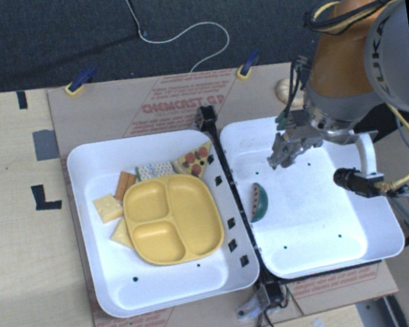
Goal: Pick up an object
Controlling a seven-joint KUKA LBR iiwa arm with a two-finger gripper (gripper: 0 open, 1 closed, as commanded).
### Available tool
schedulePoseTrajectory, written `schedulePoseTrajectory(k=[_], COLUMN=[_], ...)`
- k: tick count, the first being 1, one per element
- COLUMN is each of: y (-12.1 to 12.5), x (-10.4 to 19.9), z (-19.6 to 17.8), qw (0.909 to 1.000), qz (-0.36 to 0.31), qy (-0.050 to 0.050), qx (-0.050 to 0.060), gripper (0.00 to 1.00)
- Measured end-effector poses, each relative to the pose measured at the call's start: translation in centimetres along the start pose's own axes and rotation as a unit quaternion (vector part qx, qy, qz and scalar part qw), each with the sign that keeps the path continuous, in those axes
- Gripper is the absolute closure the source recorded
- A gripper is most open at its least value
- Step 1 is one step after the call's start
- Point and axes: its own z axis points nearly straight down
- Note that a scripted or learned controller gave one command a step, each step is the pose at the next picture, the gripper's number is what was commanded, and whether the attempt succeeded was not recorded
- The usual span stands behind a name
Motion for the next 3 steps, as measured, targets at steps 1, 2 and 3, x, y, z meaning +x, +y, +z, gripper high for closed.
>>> schedulePoseTrajectory(k=[1,2,3], y=[-3.1,-5.6,-9.4], x=[5.3,10.1,15.1], z=[-0.5,1.2,1.2], qw=[1.0,1.0,1.0], qz=[-0.001,-0.001,-0.001], qy=[0.0,0.0,0.0], qx=[0.0,0.001,0.001], gripper=[1.0,1.0,1.0])
